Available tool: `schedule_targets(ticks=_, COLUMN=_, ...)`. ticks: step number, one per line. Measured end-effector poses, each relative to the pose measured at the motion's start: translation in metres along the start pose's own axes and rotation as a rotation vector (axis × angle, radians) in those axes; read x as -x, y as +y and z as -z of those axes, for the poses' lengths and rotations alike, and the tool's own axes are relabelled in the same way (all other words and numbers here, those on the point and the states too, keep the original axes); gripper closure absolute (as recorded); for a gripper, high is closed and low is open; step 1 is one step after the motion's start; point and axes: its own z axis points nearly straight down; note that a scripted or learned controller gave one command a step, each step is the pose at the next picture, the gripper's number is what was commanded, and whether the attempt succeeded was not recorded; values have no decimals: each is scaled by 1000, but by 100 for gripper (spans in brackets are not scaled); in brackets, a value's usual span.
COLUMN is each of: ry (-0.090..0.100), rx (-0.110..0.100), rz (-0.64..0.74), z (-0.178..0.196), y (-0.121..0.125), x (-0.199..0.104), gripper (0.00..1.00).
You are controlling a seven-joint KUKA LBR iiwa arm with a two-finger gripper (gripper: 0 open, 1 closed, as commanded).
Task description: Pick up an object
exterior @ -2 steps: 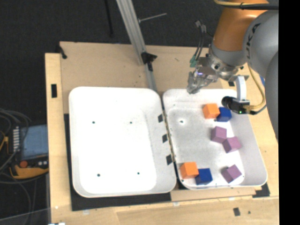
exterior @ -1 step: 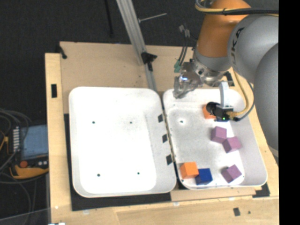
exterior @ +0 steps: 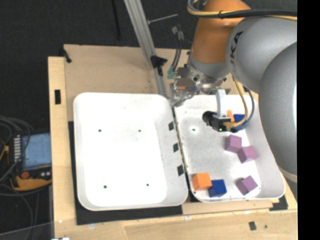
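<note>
My gripper (exterior: 179,95) hangs over the far left corner of the right bin (exterior: 200,134), close to the wall between the two bins. Nothing shows between its tips. In the right bin lie three purple blocks: one (exterior: 233,143) in the middle, a second (exterior: 247,154) touching it on the right, and a third (exterior: 246,185) near the front edge. An orange block (exterior: 202,180) and a blue block (exterior: 217,188) sit side by side at the front left corner. A small orange piece (exterior: 229,115) and a blue piece (exterior: 238,119) lie partly hidden under the wrist.
The left bin (exterior: 125,149) is a shallow white tray beside the right one. A slanted metal rail (exterior: 142,34) rises behind the bins, just left of the gripper. The grey arm (exterior: 265,59) covers the right bin's far right side.
</note>
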Motion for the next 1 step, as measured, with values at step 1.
schedule_targets(ticks=1, ry=-1, rx=-3, rz=0, z=-10, y=-5, x=-60, gripper=100)
